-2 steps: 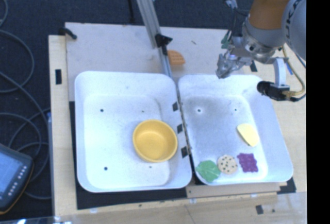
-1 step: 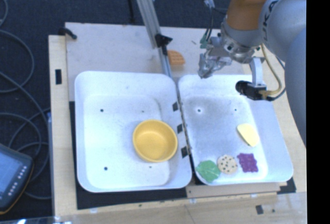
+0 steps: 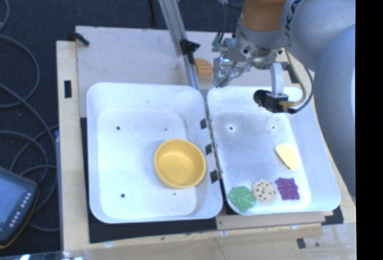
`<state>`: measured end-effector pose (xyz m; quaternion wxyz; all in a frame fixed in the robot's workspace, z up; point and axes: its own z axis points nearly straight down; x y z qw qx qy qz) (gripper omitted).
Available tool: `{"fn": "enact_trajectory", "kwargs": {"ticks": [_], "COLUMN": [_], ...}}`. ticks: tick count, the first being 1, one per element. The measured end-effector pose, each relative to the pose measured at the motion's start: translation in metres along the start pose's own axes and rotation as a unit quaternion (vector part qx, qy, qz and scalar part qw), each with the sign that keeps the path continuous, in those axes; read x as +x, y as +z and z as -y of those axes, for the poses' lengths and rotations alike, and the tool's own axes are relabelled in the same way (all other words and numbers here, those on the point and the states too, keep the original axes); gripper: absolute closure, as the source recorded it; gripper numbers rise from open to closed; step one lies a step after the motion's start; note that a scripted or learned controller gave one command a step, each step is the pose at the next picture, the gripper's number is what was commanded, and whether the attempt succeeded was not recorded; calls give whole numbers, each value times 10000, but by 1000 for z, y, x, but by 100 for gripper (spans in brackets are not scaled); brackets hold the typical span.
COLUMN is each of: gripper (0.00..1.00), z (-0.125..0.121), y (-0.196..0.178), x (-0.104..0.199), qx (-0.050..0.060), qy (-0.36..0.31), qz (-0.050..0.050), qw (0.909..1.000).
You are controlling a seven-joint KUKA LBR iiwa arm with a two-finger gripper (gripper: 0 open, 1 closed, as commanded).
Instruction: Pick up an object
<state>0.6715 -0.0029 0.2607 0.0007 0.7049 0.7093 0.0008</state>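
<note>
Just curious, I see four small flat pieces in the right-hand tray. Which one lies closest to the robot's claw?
The yellow piece. It lies alone by the tray's right wall, while the green, cookie-like and purple pieces line the front edge, farther from the gripper.

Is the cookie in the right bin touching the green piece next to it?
Touching. In the camera view the cookie sits edge to edge with the green piece, no white bin floor visible between them.

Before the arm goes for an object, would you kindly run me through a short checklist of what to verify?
1. Objects in right bin: ok; yellow piece, purple piece, cookie, green piece.
2. Gripper above a target: not ok, it sits at the bin's far left corner.
3. Gripper carrying nothing: cannot tell.
4. Yellow bowl clear of path: ok, it is in the left bin.
</note>
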Motion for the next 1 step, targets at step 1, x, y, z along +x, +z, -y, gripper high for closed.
{"fn": "enact_trajectory", "kwargs": {"ticks": [1], "gripper": [100], "z": [-7], "y": [-3], "x": [57], "qx": [0], "qy": [-6], "qz": [-4], "qw": [10000]}}
